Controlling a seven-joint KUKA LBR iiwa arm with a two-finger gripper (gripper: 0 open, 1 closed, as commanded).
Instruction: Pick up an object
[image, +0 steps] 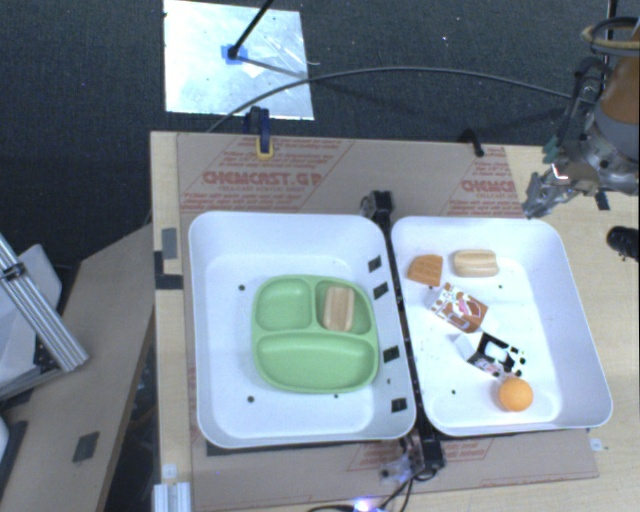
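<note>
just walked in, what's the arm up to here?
Pick attempt, nothing grabbed yet. The gripper hangs above the far right corner of the right bin, clear of its contents: an orange ball, a red-and-white packet, a black-and-white item, a bread roll and an orange wedge. The left bin holds a green divided plate with a tan piece in one upper compartment.
</note>
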